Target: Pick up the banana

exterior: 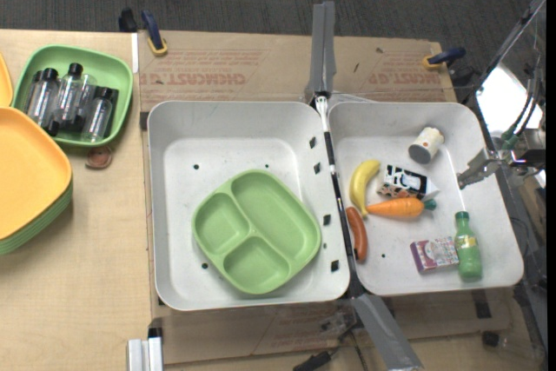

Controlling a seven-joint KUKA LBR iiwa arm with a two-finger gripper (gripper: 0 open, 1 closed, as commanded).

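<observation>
The yellow banana (pixel 365 184) lies in the right bin (pixel 495 274), near its left wall, curved and pointing from upper right to lower left. An orange carrot (pixel 397 208) lies just to its right, and a reddish sausage (pixel 357 235) lies just below it. A grey pointed part of the gripper (pixel 476 170) reaches over the right rim of this bin, well to the right of the banana and apart from it. Nothing is visibly held there.
The right bin also holds a black-and-white packet (pixel 407 181), a small white cup (pixel 426 143), a green bottle (pixel 467 246) and a pink packet (pixel 433 255). A green divided plate (pixel 256 230) lies in the left bin (pixel 174 152). A green tray of bottles (pixel 74 96) and stacked yellow plates (pixel 30 178) sit at the far left.
</observation>
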